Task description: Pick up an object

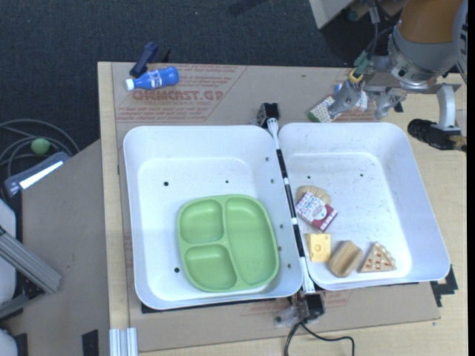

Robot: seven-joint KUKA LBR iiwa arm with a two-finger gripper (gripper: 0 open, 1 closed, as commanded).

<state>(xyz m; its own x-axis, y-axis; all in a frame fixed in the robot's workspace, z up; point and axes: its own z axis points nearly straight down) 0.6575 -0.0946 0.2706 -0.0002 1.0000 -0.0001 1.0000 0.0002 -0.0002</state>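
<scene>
Several small toy foods lie in the right bin (386,162) near its front left: a round cracker (313,195), a red and white packet (316,213), a yellow cheese block (319,247), a brown bread roll (344,258) and a pizza slice (377,258). My gripper (365,101) hangs above the bin's far rim, well behind those items. Its fingers stand apart and open, with nothing between them. A small patterned piece (322,111) lies on the bench just left of the left finger (346,99).
The left bin (148,162) holds a green divided plate (226,242). A blue and white bottle (152,78) lies on the bench at the far left. A black clip (268,112) sits where the bins meet. Cables (22,147) run off the bench's left side.
</scene>
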